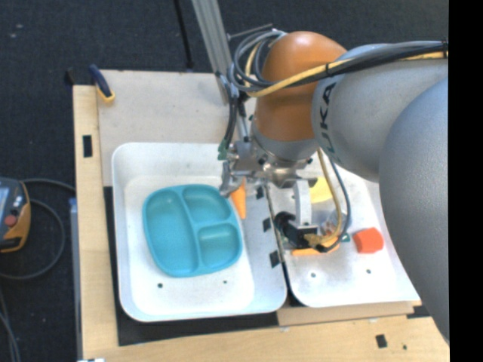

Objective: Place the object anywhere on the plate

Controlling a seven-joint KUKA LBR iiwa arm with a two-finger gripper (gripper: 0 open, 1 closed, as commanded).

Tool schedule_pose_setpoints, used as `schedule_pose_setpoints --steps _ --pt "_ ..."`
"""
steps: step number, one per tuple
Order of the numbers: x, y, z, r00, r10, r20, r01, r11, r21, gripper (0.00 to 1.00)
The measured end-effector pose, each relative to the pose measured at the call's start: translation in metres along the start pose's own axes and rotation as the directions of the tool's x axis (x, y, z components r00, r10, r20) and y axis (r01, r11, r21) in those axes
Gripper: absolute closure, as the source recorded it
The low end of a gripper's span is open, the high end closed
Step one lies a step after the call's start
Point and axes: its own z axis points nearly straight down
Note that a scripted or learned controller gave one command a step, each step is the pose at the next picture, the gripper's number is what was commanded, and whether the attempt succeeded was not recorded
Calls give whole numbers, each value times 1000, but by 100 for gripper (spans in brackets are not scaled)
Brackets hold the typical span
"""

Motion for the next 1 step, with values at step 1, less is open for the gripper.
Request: schedule_pose_setpoints --steps 1 --pt "-3 1 0 1000 4 0 -4 1000 -1 0"
